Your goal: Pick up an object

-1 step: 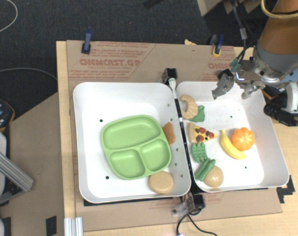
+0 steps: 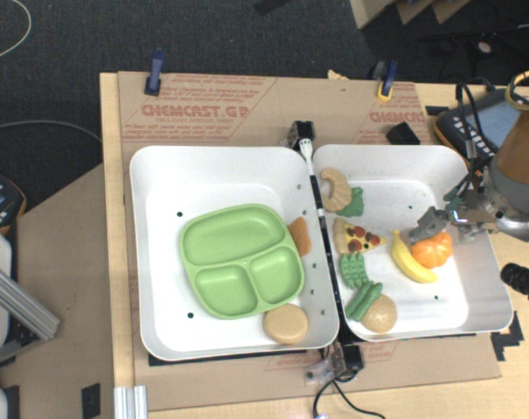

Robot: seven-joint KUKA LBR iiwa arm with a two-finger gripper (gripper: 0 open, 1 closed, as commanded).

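Nearest the camera, a round tan bun-shaped toy (image 2: pixel 286 323) lies at the front of the left shallow white bin (image 2: pixel 151 234), just beside a light green three-compartment tray (image 2: pixel 240 258). In the right shallow white bin (image 2: pixel 487 299) sit a second tan bun (image 2: pixel 379 313), green vegetable pieces (image 2: pixel 355 273), a pizza-slice toy (image 2: pixel 358 236) and a beige ring-shaped piece (image 2: pixel 335 188).

Farther right, the gripper (image 2: pixel 428 227) is down in that bin at an orange round fruit toy (image 2: pixel 434 250), which touches a yellow banana toy (image 2: pixel 410 261). Its grey fingers look slightly apart just above the orange, but whether they clamp it I cannot tell.

My judgement: the reach is done, while grasp and lift remain; nothing is clearly off the bin floor yet.
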